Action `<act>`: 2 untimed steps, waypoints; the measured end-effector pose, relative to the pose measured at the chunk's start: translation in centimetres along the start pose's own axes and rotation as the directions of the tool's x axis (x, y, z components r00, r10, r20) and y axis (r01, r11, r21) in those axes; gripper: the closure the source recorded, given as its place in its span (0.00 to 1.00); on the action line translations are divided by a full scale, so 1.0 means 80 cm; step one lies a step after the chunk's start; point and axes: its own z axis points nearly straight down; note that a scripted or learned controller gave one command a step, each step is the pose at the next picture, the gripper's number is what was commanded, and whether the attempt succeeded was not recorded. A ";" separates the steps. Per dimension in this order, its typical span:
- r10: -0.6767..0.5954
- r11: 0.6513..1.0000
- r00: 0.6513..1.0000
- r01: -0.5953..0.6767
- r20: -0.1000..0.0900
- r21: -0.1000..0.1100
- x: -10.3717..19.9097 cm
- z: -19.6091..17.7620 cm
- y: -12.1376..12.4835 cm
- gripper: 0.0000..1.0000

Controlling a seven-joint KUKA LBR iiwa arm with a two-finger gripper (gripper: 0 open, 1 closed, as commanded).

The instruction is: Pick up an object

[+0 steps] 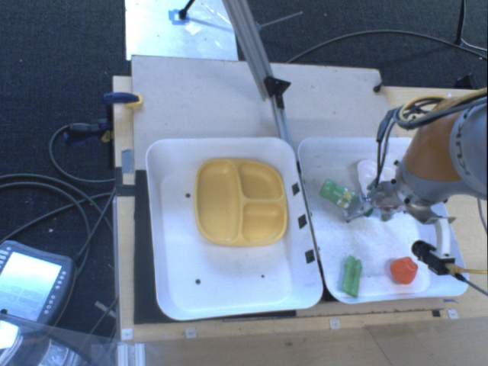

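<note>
In the right bin (381,149) lie a green bottle-like object (335,192) near the left wall, a small green block (351,275) near the front edge, and a red object (403,270) at the front right. A pale whitish object (367,171) lies partly behind the arm. My gripper (361,209) hangs low in the middle of this bin, just right of and below the green bottle-like object, close to it. Whether it touches that object I cannot tell.
The left bin (175,280) holds a yellow divided plate (241,201). A slanted metal rod (252,40) crosses the back of the bench and ends at a black clamp (275,87). Cables and a black connector (428,256) hang by the wrist.
</note>
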 end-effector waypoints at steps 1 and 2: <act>0.001 1.000 1.000 -0.001 0.000 -0.005 0.000 -0.016 0.002 1.00; -0.005 1.000 1.000 0.005 0.002 -0.010 0.000 -0.096 0.003 1.00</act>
